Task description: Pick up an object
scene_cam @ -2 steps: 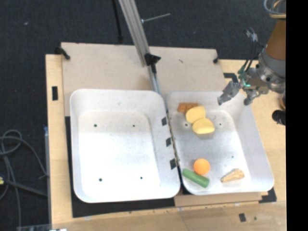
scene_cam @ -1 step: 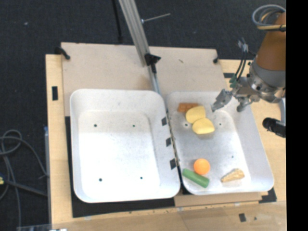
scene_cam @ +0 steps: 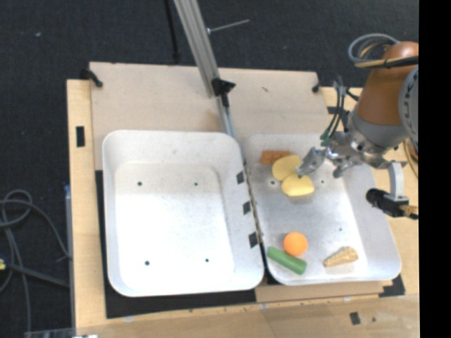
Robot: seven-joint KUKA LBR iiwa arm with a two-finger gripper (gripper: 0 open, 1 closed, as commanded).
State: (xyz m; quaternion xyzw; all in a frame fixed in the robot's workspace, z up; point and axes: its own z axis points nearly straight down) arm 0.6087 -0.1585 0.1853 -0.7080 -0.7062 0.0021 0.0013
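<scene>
The right bin (scene_cam: 366,210) holds several things. Two pale yellow rounded pieces lie at its back, one (scene_cam: 285,167) just behind the other (scene_cam: 299,186), and an orange-brown piece (scene_cam: 274,157) sits behind them. An orange ball (scene_cam: 295,243), a green cylinder (scene_cam: 286,260) and a tan wedge (scene_cam: 340,257) lie near the front edge. My gripper (scene_cam: 323,164) hangs over the back of the right bin, just right of the yellow pieces. It is open, with nothing between its fingers; one fingertip (scene_cam: 309,163) is close to the yellow pieces.
The left bin (scene_cam: 176,213) stands beside the right one, their rims meeting in the middle. A slanted metal rail (scene_cam: 201,44) rises from the bench behind the bins. Cables lie on the floor at the left.
</scene>
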